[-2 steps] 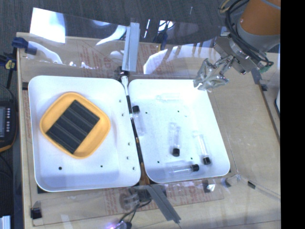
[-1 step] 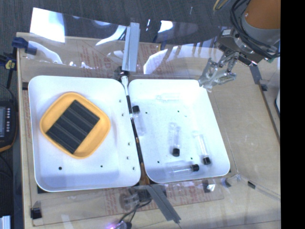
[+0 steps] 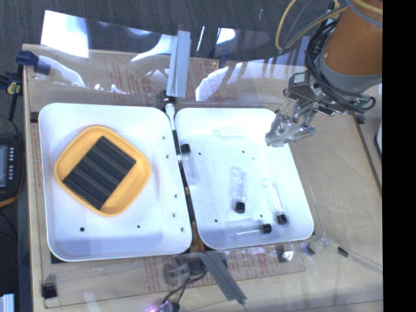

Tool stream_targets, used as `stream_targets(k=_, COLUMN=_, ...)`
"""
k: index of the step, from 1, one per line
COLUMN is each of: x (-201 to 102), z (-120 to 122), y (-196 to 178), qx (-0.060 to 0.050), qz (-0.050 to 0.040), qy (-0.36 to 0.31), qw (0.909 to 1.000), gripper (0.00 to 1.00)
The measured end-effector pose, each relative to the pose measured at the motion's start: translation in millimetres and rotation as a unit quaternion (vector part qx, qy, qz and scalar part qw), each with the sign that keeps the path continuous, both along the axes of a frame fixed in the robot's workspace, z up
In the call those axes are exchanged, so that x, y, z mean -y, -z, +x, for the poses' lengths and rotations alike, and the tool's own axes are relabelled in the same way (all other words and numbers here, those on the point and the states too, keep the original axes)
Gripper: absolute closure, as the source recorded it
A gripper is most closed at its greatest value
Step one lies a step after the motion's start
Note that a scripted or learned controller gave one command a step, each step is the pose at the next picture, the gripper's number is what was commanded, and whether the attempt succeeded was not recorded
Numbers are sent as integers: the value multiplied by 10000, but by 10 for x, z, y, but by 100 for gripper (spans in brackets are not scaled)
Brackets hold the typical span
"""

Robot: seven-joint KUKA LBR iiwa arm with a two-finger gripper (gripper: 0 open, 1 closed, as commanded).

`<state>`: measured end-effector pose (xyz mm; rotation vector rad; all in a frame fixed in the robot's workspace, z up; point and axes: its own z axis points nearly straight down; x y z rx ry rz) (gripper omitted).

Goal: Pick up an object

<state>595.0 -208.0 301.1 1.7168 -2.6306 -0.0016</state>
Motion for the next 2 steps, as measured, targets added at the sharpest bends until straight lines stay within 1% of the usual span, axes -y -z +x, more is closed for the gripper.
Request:
stream_targets(k=1, x=-2, z=214, y=-490, qx=12, qz=-3, qy=-1502, qw=9887, gripper=100)
stream_targets(k=2, x=-10, z=142, y=6, qx=-2, qz=8, qy=-1914, qw=9815, gripper=100)
